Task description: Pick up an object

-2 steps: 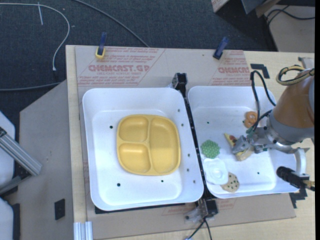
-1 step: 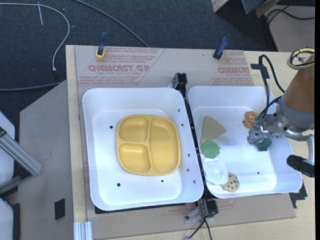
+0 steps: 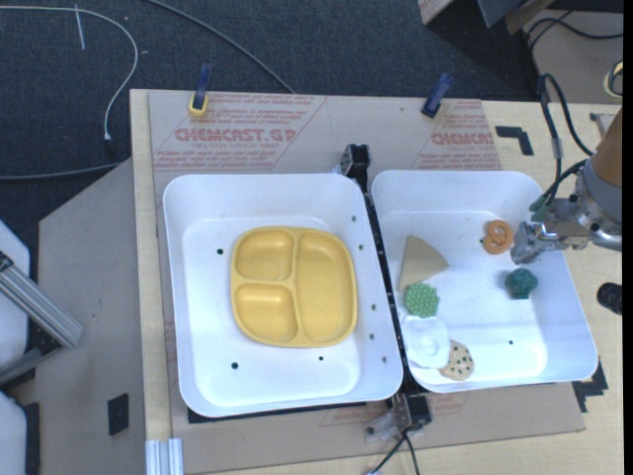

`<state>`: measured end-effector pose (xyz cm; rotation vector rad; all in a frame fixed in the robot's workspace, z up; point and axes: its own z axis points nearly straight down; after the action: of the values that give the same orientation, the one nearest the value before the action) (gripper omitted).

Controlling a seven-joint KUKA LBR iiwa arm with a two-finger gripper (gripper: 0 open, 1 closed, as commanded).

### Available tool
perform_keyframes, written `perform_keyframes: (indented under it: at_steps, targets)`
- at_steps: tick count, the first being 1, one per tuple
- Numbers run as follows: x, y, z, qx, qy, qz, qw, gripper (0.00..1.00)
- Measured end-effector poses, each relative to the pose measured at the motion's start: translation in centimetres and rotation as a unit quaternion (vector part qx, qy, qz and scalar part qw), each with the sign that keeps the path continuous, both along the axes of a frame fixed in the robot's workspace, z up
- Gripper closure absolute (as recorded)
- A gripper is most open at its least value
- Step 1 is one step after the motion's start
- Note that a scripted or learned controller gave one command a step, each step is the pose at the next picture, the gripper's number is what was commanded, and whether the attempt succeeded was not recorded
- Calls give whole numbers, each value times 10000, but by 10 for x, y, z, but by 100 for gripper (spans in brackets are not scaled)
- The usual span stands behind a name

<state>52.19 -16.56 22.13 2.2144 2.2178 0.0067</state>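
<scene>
**Camera view: gripper over right bin, near orange ring and teal object**

Camera view looks down at a slant on a bench covered by a brown sheet printed with red lettering (image 3: 237, 135), held at the far edge by two clips, one with a yellow base (image 3: 201, 97) and one blue (image 3: 436, 95).

Left bin (image 3: 188, 265): holds a yellow divided tray (image 3: 295, 286) with three compartments, lying roughly central. Nothing lies in the compartments.

Right bin (image 3: 569, 349): holds several small items.
- Tan wedge-shaped piece (image 3: 422, 258), near the bin's left wall.
- Green bumpy round object (image 3: 422, 299), just below the wedge and touching or nearly touching it.
- White round object (image 3: 426, 344), below the green one.
- Speckled cookie-like piece (image 3: 457, 362), just beside the white object, at the near wall.
- Orange ring (image 3: 497, 236), toward the far right part of the bin.
- Dark teal object (image 3: 521, 283), below and right of the ring, apart from it.

Arm enters from the right. Gripper (image 3: 525, 245) sits over the right bin between the orange ring and the teal object, just beside both. Finger spacing: cannot tell at this resolution. Nothing is visibly held between the fingers. Both nearest items lie on the bin floor.
</scene>
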Motion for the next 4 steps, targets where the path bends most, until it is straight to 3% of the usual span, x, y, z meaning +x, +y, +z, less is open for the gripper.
perform_keyframes:
  at_steps: [1, 4]
  targets:
    - [1, 0, 11, 7, 24, 0, 10000, 100]
    - [19, 160, 17, 22, 34, 6, 10000, 100]
